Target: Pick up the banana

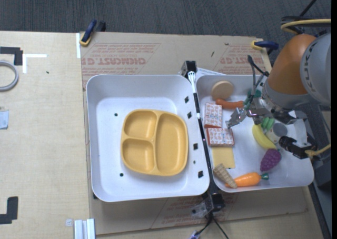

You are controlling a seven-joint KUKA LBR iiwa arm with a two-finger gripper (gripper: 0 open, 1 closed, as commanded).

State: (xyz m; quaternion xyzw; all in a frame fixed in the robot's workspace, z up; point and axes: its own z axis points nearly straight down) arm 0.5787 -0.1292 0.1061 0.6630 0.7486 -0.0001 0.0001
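The banana (260, 137) is yellow and lies in the right bin (295, 176), toward its right side, partly covered by the arm's wrist. My gripper (236, 119) hangs over the middle of that bin, just left of and slightly above the banana, with its tip beside the red-and-white wafer pieces. Nothing shows held in it. The grey arm with its orange band (291, 65) reaches in from the right.
The right bin also holds a round bun (222, 89), an orange sausage (230, 104), two wafers (213, 115), a cheese slice (224, 155), a cone (224, 176), a carrot (247, 180) and purple grapes (270, 159). A yellow divided plate (155, 142) lies in the left bin (100, 127).
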